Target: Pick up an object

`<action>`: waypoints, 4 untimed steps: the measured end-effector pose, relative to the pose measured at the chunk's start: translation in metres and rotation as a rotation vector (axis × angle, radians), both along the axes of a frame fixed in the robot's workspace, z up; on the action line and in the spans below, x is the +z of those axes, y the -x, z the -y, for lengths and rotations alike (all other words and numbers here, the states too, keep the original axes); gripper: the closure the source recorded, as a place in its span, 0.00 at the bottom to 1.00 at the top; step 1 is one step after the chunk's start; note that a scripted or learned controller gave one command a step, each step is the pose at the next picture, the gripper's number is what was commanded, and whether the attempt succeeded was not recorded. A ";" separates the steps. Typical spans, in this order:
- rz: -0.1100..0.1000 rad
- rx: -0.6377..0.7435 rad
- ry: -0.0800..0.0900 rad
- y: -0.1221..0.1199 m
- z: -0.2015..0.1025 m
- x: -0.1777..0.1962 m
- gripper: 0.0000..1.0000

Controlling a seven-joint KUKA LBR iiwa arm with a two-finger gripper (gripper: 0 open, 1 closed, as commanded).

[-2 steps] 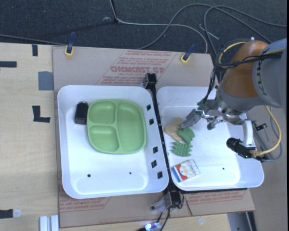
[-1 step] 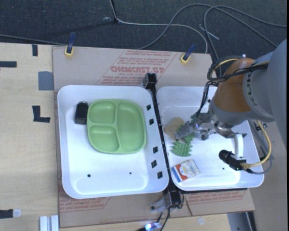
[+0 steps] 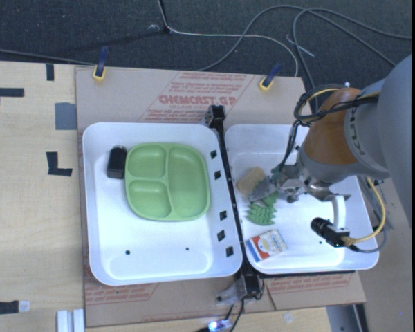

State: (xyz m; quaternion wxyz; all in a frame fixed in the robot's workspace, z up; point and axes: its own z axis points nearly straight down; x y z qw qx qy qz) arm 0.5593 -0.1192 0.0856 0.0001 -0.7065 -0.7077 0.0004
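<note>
In the right bin (image 3: 346, 251) lie a tan, rounded object (image 3: 250, 182), a green spiky object (image 3: 262, 210) and a small red-and-white packet (image 3: 268, 243). My gripper (image 3: 271, 187) is low over the bin's left part, its fingers (image 3: 261, 189) reaching between the tan object and the green one. The fingers look slightly apart, and whether they touch either object is hard to tell. The grey arm with its orange band comes in from the right and covers the bin's upper right part.
The left bin (image 3: 104, 247) holds a green divided plate (image 3: 168, 181) and a small black block (image 3: 116, 162) at the plate's left. A black divider with clips runs between the bins. Cables hang by the wrist at the right bin's right side.
</note>
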 end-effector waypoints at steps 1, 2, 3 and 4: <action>0.003 0.001 0.002 -0.001 0.000 0.011 1.00; 0.005 0.000 0.000 -0.001 -0.005 0.073 1.00; 0.004 -0.001 0.000 -0.001 -0.001 0.116 1.00; 0.003 -0.001 0.000 -0.002 -0.001 0.142 1.00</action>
